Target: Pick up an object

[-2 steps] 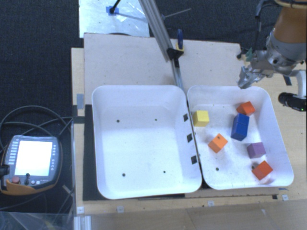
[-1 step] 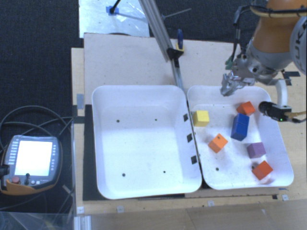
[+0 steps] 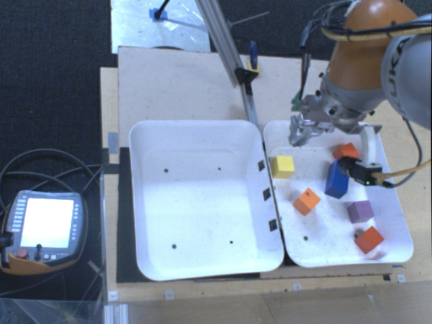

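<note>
Far to the left, off the bench, lies a pendant [image 3: 42, 231] with a lit screen and looped cables. Next comes the left bin [image 3: 145, 181], white and shallow, touching the right bin [image 3: 398, 241] along its inner wall. Above their seam a metal pole [image 3: 219, 29] slants up to the top edge.

Within the right bin, from its left side: a yellow block [image 3: 282, 166] sits near the inner wall, and an orange block [image 3: 306, 201] lies below it, apart from it. A blue block [image 3: 336, 179] stands right of those, tilted, with another orange block [image 3: 345, 151] just above it, partly hidden by my wrist gear. A purple block [image 3: 360, 211] lies below the blue one, and a red-orange block [image 3: 369, 239] sits near the bin's lower right corner.

My gripper [image 3: 302, 132] hangs over the top left part of the right bin, above and right of the yellow block, with nothing visible between its tips. Whether it is spread or closed I cannot tell.
</note>
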`<state>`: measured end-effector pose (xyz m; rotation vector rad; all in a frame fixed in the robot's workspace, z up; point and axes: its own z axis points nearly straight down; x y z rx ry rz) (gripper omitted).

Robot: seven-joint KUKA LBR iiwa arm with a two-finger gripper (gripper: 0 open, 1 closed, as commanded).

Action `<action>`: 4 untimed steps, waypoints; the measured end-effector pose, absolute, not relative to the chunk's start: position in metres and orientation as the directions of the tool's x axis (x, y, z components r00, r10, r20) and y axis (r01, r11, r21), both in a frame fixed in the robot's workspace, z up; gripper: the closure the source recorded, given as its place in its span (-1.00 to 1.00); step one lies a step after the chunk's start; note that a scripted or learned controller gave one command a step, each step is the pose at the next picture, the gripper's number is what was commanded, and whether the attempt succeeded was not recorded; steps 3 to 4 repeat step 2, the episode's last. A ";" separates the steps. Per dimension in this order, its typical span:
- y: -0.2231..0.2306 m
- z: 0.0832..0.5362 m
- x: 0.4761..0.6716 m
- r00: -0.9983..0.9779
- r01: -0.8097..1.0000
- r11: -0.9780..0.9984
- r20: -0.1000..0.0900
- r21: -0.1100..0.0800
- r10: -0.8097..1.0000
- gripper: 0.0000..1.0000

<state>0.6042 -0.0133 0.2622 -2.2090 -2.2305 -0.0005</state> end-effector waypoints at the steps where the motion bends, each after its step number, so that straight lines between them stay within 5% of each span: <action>1: 0.036 0.264 0.579 -0.010 1.000 0.010 0.002 -0.001 1.000 1.00; 2: 0.081 0.242 0.558 -0.010 1.000 0.010 0.002 -0.002 1.000 1.00; 4: 0.081 0.242 0.558 -0.010 1.000 0.010 0.002 -0.002 1.000 1.00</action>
